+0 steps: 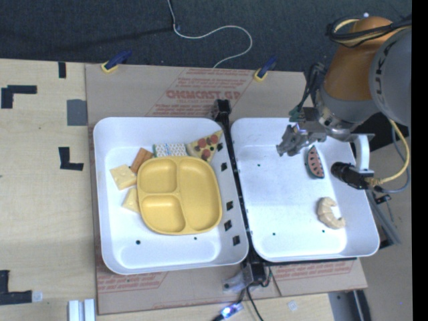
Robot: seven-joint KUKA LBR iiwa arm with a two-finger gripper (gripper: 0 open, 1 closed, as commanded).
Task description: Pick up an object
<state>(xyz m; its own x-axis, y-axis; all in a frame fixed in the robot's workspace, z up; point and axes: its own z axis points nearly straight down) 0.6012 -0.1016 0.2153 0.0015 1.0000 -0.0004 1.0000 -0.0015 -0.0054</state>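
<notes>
My gripper (291,144) hangs over the upper middle of the right bin (281,199), its dark fingers pointing down and left with nothing seen between them. Just right of it lies a watermelon slice (315,162), red with a green rind. A pale croissant-like pastry (330,212) rests lower right in the same bin. The left bin (110,199) holds a yellow divided plate (179,194), with a pizza slice (206,144), crackers (124,176) and a patterned piece (169,150) around its upper and left sides.
The arm's grey and orange wrist (358,52) rises over the right bin's upper right corner, with cables (398,159) looping beside it. A black divider (231,179) runs between the bins. Cardboard (194,89) lies under both.
</notes>
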